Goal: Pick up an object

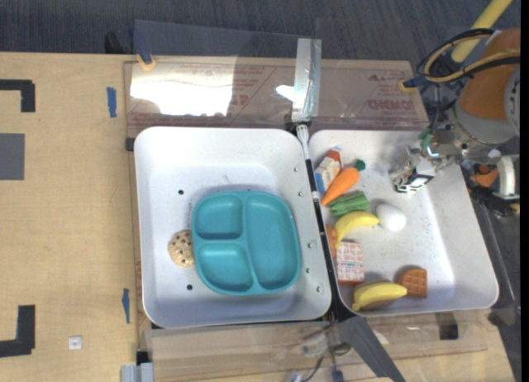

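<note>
My gripper [412, 177] hangs over the upper right part of the right bin [450, 231], open, with nothing between its fingers. To its left in that bin lie an orange carrot [341, 184], a small carton [328, 164] and a green vegetable [350, 204]. Below the gripper sit a white egg [392, 220] and a yellow banana [356, 223]. Nearer the front lie a red and white box [350, 261], a second banana [379, 293] and a brown waffle-like piece [413, 281].
The left bin [157, 207] holds a teal divided tray [245, 242] with a cookie [180, 248] beside its left edge. A clear panel and a metal upright [307, 78] stand behind the bins. Cables [450, 54] hang at the upper right.
</note>
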### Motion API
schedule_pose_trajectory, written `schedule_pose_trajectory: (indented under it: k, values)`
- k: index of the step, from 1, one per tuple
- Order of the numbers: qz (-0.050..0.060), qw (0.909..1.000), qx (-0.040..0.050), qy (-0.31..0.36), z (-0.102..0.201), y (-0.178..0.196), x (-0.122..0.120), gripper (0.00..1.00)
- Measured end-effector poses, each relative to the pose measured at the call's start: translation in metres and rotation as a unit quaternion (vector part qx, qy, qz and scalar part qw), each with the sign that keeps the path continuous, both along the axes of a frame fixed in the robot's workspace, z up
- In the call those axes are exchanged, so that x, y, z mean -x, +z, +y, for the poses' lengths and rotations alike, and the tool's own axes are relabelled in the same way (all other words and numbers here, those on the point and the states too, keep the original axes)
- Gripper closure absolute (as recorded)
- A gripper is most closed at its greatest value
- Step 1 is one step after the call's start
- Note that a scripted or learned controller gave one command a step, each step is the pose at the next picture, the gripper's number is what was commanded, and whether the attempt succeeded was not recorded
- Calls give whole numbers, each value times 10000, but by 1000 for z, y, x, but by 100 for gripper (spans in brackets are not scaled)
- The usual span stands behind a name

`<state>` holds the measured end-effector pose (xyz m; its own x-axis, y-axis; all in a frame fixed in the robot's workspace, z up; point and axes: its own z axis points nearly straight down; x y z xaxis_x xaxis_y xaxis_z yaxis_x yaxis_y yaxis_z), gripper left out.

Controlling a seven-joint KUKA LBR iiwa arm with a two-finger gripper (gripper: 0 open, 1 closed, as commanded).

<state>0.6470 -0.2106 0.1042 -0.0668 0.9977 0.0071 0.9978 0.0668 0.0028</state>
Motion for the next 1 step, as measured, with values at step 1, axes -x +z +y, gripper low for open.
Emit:
schedule_pose_trajectory:
  k: [1]
  values:
    - [10, 9999, 29, 138, 11, -19, -5, 0]
